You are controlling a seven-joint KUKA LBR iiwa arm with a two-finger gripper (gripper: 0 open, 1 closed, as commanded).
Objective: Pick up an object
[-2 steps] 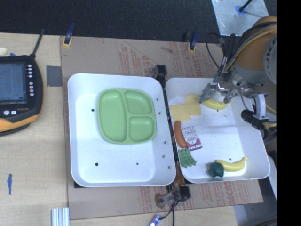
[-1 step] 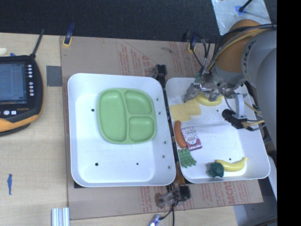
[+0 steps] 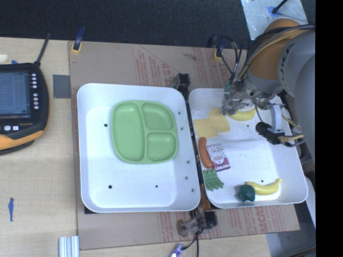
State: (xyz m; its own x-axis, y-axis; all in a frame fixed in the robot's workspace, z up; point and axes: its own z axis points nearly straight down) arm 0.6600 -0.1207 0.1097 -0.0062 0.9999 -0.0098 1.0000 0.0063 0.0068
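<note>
My gripper (image 3: 231, 107) hangs low over the far part of the right bin (image 3: 252, 151), just above a pale yellow cheese-like piece (image 3: 211, 125) and beside a yellow round piece (image 3: 244, 114). The right bin also holds an orange-red sausage (image 3: 202, 151), a small pink-and-white packet (image 3: 217, 156), a green leafy toy (image 3: 213, 180), a yellow banana (image 3: 265, 187) and a dark green broccoli-like lump (image 3: 246, 194). Nothing shows between the fingers.
The left bin (image 3: 96, 170) holds a green divided plate (image 3: 143, 131). A teach pendant (image 3: 19, 106) lies on the bench at far left. Clamps sit between the bins at their far (image 3: 183, 82) and near (image 3: 197, 223) ends. Cables hang beside the arm's wrist (image 3: 273, 130).
</note>
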